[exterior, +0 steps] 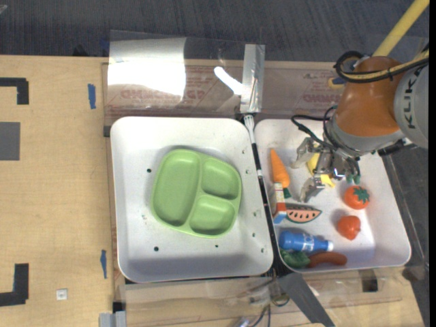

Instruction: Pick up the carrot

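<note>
While the end effector hangs low over the right bin, its fingers look spread apart with nothing between them, though glare and cables clutter that spot. Carrot lies just to its left, near the bin's left wall, long axis running roughly up-down in view, fat end down near a small white-green piece. Looks like a toy: likely light, rigid, smooth plastic, so slippery under metal fingers and prone to skidding or rolling. Best hold is probably across the mid-body, fingers closing on the short axis; the tapered tip would squirt out. Wall closeness leaves little room for the left finger. Further out: watermelon slice below, tomato and red piece to the right, blue bottle at the bin's near edge. Left bin holds a green divided plate. Both sit on the bench.
</note>
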